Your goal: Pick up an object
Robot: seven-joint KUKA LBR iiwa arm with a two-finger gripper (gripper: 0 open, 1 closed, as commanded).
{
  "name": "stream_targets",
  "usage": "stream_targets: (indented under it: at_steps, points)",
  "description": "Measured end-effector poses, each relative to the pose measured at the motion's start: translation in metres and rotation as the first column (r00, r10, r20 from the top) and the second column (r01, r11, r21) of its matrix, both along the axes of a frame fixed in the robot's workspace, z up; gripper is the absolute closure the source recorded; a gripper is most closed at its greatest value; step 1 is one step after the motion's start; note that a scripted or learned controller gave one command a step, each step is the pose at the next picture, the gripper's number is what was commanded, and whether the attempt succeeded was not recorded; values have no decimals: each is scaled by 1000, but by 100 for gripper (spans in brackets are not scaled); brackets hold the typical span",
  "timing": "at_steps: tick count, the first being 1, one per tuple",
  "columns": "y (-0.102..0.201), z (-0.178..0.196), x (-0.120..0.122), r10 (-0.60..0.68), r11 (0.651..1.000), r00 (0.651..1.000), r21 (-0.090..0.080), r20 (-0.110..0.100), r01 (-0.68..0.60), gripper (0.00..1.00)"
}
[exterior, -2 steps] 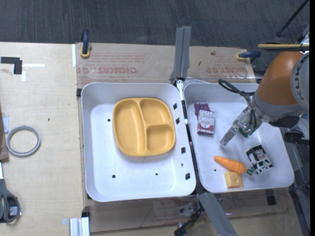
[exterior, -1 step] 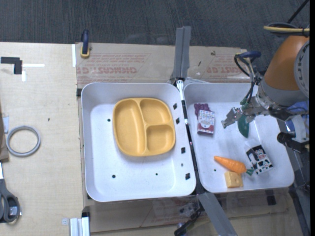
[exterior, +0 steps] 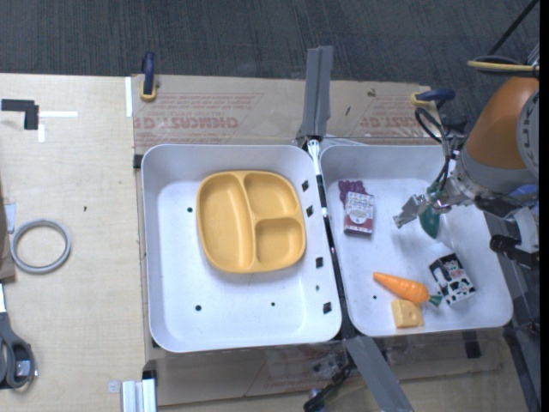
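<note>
My gripper [exterior: 420, 215] hangs over the upper middle of the right bin [exterior: 493, 316], reaching in from the right below the orange band of the arm. A small green shape sits at its tip; I cannot tell what it is. Left of the gripper lies a red and purple carton [exterior: 358, 214], with a purple bunch of grapes [exterior: 349, 188] just behind it. Toward the bin's front lie an orange carrot [exterior: 401, 287], a yellow wedge [exterior: 407, 315] and a black and white object [exterior: 452, 280].
The left bin [exterior: 171, 316] holds a yellow divided plate [exterior: 251, 221]. A grey divider bar [exterior: 318, 93] runs between the bins at the back. On the bench at far left are a grey ring [exterior: 39, 245] and scissors [exterior: 15, 360].
</note>
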State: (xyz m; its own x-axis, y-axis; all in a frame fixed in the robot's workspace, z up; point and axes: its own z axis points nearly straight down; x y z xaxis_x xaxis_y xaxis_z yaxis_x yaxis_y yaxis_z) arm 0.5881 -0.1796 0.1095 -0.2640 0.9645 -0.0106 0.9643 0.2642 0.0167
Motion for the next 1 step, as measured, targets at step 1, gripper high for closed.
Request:
stream_targets:
  at_steps: [1]
  points:
    - [-6, -14, 15, 91, 996, 996, 9, -17, -91, 0]
